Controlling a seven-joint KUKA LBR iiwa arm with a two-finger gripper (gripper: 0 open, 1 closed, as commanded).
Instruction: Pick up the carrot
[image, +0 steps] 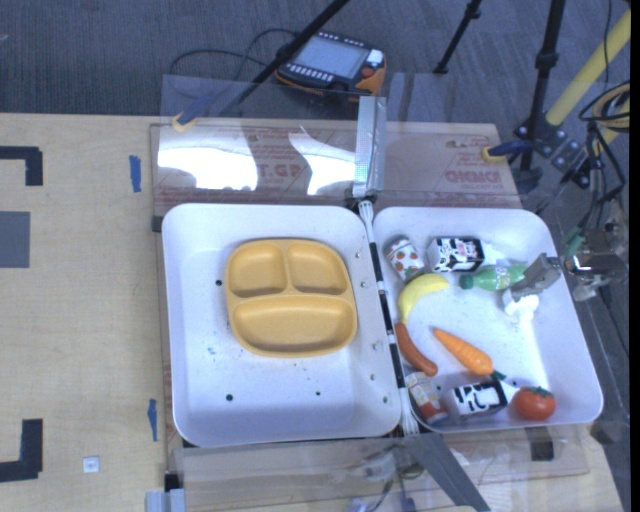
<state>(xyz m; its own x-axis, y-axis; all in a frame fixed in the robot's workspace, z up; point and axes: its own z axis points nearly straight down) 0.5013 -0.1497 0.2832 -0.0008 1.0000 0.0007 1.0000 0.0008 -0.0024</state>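
The carrot (463, 350) is orange with a small green top at its lower-right end. It lies flat and slanted near the middle of the right bin (560, 345). A red chili pepper (414, 350) lies just to its left and a yellow banana (422, 293) is above it, both apart from the carrot. Below the carrot's leafy end sits a black-and-white carton (478, 397).
The right bin also holds a red tomato (537, 403), a green bottle (488, 279), a second cow-print carton (456, 253), a strawberry-print can (404, 258) and a white-and-grey item (526, 290). In the left bin rests a yellow divided plate (291, 296). Stands and cables crowd the right edge.
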